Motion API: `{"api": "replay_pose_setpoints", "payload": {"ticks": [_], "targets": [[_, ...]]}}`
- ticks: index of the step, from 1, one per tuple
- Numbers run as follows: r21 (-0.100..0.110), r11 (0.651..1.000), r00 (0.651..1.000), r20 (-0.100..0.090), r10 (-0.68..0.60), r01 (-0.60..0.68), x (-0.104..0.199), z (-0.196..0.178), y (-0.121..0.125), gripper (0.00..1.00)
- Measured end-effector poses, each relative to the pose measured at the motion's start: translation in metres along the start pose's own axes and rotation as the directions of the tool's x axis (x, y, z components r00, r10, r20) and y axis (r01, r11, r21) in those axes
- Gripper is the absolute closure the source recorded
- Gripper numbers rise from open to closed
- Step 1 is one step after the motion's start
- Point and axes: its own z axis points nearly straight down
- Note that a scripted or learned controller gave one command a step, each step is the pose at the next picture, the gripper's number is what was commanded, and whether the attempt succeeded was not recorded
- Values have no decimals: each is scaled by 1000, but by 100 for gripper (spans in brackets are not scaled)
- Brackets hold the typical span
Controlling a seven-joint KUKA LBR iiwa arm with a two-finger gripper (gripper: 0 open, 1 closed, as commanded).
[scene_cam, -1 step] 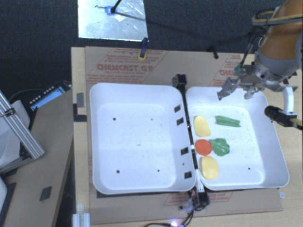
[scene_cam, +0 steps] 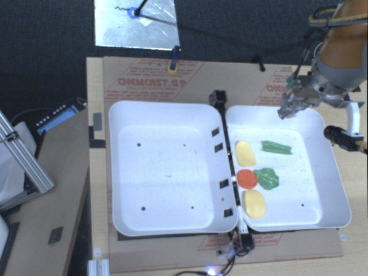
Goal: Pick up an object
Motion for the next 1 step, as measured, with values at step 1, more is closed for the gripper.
{"api": "replay_pose_setpoints", "payload": {"ticks": [1], "targets": [[-10,1000,1000,5,2,-2,-35,-80,56,100]]}}
